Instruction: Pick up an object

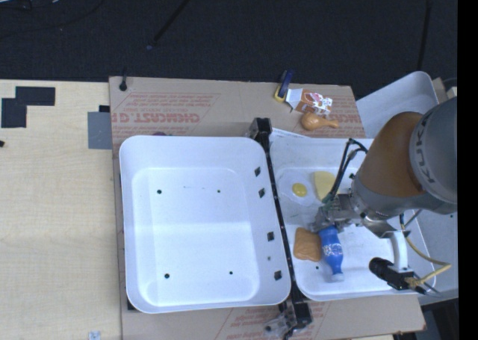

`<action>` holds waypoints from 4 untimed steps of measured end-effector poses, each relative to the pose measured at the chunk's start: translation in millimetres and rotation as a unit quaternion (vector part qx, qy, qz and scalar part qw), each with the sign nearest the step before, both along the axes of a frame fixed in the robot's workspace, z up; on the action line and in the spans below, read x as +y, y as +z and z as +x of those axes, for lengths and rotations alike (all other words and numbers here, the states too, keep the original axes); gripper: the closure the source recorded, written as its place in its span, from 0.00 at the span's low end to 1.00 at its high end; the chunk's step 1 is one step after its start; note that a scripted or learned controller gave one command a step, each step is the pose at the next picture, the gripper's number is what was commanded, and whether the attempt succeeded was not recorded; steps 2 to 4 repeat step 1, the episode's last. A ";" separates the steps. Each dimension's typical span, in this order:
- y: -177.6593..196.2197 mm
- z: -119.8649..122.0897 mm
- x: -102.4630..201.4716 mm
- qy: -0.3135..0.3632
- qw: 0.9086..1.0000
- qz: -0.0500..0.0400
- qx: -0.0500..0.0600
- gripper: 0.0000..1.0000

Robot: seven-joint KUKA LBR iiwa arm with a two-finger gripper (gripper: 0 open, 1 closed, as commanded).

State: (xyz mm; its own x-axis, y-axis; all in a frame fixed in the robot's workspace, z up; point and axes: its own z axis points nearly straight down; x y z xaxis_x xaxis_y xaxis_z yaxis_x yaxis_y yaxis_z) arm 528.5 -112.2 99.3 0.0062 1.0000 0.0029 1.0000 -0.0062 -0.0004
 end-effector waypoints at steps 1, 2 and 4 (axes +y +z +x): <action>93.9 81.9 56.1 0.006 1.000 -0.001 -0.005 1.00; 93.9 81.9 56.1 0.006 1.000 -0.001 -0.005 1.00; 93.9 81.9 56.1 0.006 1.000 -0.001 -0.005 1.00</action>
